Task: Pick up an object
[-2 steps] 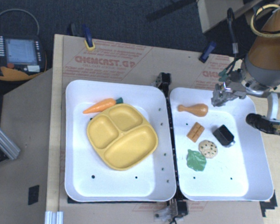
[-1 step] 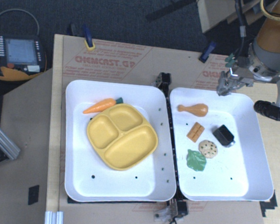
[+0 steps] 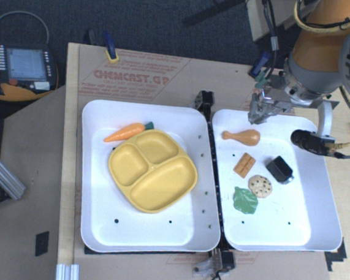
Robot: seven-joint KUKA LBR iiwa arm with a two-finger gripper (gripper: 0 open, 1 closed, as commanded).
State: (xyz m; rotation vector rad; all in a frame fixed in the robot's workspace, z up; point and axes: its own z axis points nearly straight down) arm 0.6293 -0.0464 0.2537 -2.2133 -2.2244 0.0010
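My fingers (image 3: pixel 258 115) hang at the far edge of the right bin (image 3: pixel 326 237), just beyond the drumstick (image 3: pixel 242 136), which lies on the bin floor with its thin end pointing toward the left bin (image 3: pixel 91 177). I cannot tell how far apart my fingers stand; they look close together from this slant, and nothing shows between them. Taking the drumstick as my mark: the brown wafer (image 3: pixel 244 164) lies just nearer the camera than it, the round speckled cookie (image 3: pixel 260 186) sits beyond that again, and the green leaf (image 3: pixel 245 200) touches the cookie's near-left side. The black block (image 3: pixel 279 169) rests to the right of the wafer, well apart from the drumstick. Across the divider from the drumstick, the left bin carries a yellow divided plate (image 3: pixel 152 170), and an orange carrot (image 3: pixel 124 132) lies against the plate's far-left rim, roughly level with the drumstick. Both bins rest on the counter (image 3: pixel 82 84), whose brown board shows red lettering beyond the left bin. My grey wrist with its orange band (image 3: pixel 323 40) rises above and to the right of the drumstick.
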